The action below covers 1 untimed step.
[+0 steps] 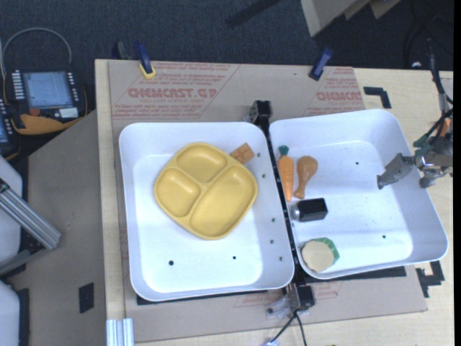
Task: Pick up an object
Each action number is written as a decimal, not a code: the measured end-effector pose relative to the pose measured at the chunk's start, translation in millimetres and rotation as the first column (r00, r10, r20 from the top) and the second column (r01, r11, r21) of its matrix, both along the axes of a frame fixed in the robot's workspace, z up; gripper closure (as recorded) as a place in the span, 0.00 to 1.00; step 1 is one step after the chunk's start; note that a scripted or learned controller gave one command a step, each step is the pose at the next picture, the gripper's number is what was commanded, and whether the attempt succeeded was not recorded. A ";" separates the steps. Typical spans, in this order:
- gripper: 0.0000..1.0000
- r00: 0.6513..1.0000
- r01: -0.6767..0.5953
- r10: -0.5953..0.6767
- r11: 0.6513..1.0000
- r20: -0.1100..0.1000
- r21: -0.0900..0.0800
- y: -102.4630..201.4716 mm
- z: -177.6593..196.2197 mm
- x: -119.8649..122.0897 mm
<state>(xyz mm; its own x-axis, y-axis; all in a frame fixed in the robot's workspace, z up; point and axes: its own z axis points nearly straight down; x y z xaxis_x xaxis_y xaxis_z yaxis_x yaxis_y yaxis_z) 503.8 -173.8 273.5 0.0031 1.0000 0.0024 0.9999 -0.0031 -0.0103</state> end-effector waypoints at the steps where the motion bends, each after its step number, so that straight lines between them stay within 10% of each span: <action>1: 0.00 1.000 -0.003 0.003 1.000 0.010 -0.003 0.3 4.8 1.9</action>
<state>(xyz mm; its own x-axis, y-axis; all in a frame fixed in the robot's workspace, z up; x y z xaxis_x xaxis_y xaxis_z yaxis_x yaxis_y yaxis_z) 505.7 -173.5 278.3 0.0000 1.0000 -0.0001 1.0000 0.0000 -0.0003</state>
